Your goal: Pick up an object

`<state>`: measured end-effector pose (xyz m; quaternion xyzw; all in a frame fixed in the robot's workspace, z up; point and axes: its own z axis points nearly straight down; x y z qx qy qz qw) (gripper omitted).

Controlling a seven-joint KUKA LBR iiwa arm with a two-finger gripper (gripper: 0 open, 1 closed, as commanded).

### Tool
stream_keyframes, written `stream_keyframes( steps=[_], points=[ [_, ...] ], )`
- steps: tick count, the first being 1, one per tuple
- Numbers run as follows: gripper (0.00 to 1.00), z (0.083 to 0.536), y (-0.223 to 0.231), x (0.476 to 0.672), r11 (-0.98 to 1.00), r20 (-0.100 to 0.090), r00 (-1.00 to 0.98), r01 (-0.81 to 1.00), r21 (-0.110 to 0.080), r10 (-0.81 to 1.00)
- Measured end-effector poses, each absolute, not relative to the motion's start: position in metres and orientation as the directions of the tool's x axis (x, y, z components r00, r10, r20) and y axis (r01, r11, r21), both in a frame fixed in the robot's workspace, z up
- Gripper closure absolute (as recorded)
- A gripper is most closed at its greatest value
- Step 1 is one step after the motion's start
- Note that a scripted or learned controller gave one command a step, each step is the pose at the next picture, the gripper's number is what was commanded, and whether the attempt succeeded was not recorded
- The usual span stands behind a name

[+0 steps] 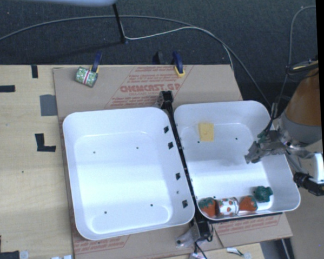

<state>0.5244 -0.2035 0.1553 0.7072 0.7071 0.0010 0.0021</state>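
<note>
Yellow and flat, a small square tile (206, 132) lies on the floor of the right bin (226, 109), near that bin's far wall and towards its left side, and it is the loose thing most in the open. The gripper (255, 154) hangs over the right half of the same bin, low above the floor near the right wall, so the tile lies to its left in the picture and a little farther up the frame, well apart from it. I cannot tell how far the gripper is open, as its dark metal parts blur together at this size, and nothing shows in its grasp. The tile looks thin and smooth with square edges, which I judge hard to pinch off a slick plastic floor. Closer to the near wall, 4 small things crowd in a row running left to right: an orange-red lump with a green top (208, 206), a white cylinder with red spots (228, 206), an orange-red piece (248, 204) and a green knobbly piece (262, 193). These lie down the frame from the gripper, the green one nearest, and they seem rounded and chunkier, likely easier to grip, though they touch or nearly touch each other. The left bin (118, 116) is glossy white plastic with rounded corners, like its neighbour.
</note>
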Motion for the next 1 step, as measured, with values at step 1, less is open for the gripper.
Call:
stream_keyframes(
  steps=[1],
  points=[
    [1.00,0.2112,-0.1974,0.5328,0.001,-0.001,-0.001,1.000,0.004,1.000]
  ],
)
